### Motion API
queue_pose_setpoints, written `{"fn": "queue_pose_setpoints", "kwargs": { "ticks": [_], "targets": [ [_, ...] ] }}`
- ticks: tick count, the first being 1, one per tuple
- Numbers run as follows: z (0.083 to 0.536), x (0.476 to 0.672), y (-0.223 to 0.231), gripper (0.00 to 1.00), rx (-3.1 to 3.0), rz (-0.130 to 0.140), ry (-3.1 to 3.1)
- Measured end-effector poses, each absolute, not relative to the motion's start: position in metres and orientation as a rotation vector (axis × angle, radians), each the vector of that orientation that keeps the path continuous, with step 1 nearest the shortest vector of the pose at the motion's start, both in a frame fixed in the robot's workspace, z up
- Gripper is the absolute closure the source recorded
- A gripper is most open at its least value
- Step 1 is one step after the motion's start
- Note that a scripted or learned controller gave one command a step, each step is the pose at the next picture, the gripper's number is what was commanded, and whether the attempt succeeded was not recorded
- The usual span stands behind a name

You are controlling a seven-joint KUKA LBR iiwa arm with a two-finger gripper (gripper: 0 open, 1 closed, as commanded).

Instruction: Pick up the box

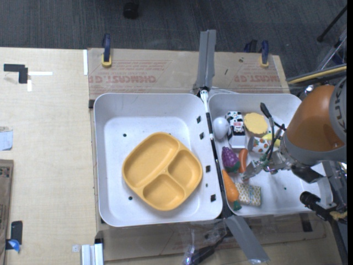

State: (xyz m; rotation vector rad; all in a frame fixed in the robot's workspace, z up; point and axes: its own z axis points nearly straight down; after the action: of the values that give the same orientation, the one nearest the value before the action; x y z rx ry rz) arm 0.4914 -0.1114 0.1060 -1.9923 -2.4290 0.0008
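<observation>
The small black-and-white box [235, 122] lies near the right bin's back-left corner, beside a white egg.

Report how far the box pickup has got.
Done: the arm has reached into the right bin, with the gripper low among the toys. In hand: nothing visibly held. Left: the box lies flat on the bin floor beside the carrot, ungrasped and unlifted.

From my console the scene looked evenly and brightly lit from overhead, with soft, short shadows. The white bins [105, 164] were nearly washed out, with mild glare on their walls. The dark floor [165, 10] lost detail. Small items were slightly soft; the arm [317, 123] looked somewhat blurred.
</observation>
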Motion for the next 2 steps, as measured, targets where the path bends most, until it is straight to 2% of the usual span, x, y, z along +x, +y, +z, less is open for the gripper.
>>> {"fn": "queue_pose_setpoints", "kwargs": {
  "ticks": [1, 2],
  "targets": [
    [0.091, 0.478, -0.159, 0.0, -1.95, 0.002, -2.461],
    [0.091, 0.519, -0.149, 0.0, -1.932, 0.001, -2.477]
  ]
}}
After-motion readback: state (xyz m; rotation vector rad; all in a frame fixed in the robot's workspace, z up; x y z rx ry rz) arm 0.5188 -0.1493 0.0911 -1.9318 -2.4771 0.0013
